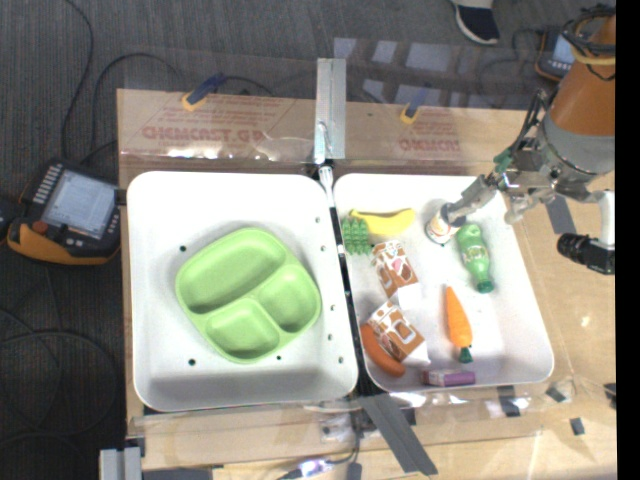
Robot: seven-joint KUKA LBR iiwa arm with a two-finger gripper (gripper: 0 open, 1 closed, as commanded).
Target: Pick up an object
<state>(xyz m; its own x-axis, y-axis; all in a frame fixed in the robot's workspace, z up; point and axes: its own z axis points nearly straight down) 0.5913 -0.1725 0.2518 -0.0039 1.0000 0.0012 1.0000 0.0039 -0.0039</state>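
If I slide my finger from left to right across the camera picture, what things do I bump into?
Handheld controller → green divided plate → green spiky toy → toy carrot → green bottle → end effector.

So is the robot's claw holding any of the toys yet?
No, nothing sits between the fingers. The gripper hangs beside the green bottle.

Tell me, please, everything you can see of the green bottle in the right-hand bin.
The green bottle is a small toy-like bottle of glossy plastic, with a pale label band around its middle and a darker green end. It lies on its side on the floor of the right bin, its length running towards and away from the camera, near the far right corner. The gripper hangs just to its left.
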